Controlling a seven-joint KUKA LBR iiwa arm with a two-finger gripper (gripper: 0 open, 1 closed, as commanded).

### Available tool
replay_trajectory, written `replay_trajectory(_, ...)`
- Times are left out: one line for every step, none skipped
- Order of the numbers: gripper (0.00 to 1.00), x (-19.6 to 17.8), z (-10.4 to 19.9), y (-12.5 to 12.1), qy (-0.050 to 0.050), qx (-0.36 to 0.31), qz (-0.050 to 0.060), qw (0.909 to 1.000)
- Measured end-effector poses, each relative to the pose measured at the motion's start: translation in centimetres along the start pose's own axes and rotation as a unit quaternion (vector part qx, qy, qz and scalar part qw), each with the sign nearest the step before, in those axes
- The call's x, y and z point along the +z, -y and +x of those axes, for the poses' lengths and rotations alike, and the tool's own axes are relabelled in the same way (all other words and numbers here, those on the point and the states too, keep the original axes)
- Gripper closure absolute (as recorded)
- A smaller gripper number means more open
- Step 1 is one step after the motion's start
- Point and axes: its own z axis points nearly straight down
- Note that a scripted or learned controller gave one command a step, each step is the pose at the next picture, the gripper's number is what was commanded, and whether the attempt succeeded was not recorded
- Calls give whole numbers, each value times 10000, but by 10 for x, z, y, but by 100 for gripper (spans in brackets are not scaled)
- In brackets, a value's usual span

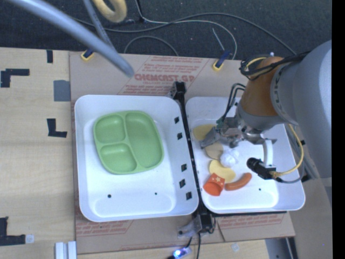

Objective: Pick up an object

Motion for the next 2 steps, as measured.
replay_trajectory(100, -11, 0, 0, 5, -6, -8, 10000)
replay_trajectory(100, -54, -1, 3, -6, 3, -18, 10000)
